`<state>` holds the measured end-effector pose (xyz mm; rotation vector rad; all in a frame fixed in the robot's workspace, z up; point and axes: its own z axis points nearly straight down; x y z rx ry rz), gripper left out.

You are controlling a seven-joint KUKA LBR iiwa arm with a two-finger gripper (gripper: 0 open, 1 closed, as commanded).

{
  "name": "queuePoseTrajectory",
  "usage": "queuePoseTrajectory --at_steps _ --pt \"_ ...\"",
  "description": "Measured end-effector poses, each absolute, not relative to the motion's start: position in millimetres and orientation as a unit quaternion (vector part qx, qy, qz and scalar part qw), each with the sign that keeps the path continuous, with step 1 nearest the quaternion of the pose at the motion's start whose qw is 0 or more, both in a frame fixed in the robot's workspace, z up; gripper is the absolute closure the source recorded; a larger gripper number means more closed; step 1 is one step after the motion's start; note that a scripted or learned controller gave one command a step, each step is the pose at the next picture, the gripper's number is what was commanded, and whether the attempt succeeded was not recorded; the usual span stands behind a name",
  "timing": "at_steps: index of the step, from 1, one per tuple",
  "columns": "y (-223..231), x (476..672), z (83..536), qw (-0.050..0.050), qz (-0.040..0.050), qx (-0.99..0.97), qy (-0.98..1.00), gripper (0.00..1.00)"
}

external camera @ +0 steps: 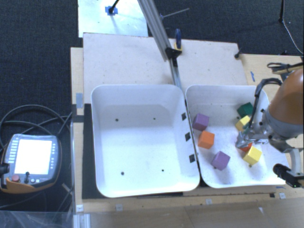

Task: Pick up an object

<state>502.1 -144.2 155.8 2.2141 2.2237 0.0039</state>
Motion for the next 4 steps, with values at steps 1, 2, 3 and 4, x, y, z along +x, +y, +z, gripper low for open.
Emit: queuePoseTrajectory --at_steps 1,2,3,4 --pt "-144 507.5 220 0.004 0.0024 0.705 0.709 1.0" --pt "-144 508.6 218 0.001 0.001 0.706 0.709 1.0" --pt "-95 533.9 218 0.001 0.0017 0.703 0.711 1.0" --pt "-40 556.5 216 0.0 0.0018 0.703 0.711 1.0"
